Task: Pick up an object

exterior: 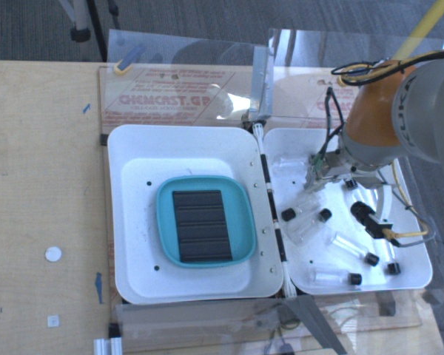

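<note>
Gripper (322, 170) hangs low at right of frame over clear vials (340, 244); you cannot tell its finger state.

This looks like a robotics lab. A pale wooden bench (37, 161) carries 2 shallow white bins (126, 161) set side by side, backed by clear acrylic sheets (177, 87) with their printed protective film on. Loose cables (370, 69) run over the grey and orange arm (388, 113), and grey carpet (207, 6) with a stand's foot (79, 29) lies beyond.
</note>
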You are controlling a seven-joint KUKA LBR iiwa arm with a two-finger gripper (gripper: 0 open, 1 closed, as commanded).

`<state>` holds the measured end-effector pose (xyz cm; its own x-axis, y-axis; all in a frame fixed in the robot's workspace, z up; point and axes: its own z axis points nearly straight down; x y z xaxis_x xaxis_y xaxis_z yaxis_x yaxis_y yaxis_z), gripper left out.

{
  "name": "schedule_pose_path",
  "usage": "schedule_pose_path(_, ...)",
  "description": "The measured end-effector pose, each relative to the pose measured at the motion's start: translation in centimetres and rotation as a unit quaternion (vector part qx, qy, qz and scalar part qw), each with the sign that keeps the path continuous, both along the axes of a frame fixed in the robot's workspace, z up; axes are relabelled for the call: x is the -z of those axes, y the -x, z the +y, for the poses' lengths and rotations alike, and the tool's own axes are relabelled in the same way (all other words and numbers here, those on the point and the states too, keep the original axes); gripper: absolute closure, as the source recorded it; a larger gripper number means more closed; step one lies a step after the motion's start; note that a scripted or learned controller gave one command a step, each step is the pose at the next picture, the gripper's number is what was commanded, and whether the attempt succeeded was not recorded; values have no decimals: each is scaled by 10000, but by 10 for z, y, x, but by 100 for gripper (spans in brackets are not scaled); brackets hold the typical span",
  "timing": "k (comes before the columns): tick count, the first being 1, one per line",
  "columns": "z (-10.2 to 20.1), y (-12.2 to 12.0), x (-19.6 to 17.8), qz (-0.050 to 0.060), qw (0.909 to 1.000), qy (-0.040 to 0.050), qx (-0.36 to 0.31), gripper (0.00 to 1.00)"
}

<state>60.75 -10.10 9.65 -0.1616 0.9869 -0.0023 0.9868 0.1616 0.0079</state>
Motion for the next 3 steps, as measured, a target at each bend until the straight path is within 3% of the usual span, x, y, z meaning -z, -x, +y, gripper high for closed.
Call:
schedule_pose_path(1,0,0,0,2,10000,0,0,0)
schedule_pose_path(2,-51,74,-6,60,9999,-10,-97,0)
schedule_pose_path(3,-46,124,9,-15,9997,2,-259,0)
